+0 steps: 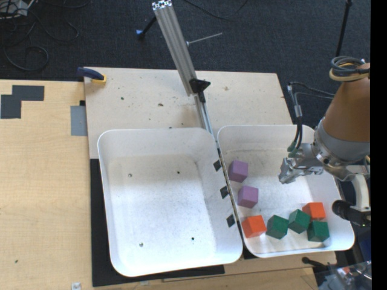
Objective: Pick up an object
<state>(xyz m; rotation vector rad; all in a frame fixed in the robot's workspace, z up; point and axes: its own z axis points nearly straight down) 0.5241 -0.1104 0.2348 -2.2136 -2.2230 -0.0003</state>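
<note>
The right bin (266, 139) holds two purple cubes, one (238, 170) above the other (248, 196), near its left wall. Along its front lie an orange cube (254, 225), three green cubes (277, 227) (299, 220) (318, 231) and a second orange cube (314, 209). My gripper (289, 175) hangs over the right half of this bin, to the right of the purple cubes and above the green ones. Nothing shows between its fingers, and it is apart from every cube.
The left bin (121, 144) sits beside the right one, with small black clips on the shared wall. A slanted aluminium bar (178, 47) rises behind the bins. A blue and yellow clamp (92, 75) lies at the bench's far left corner.
</note>
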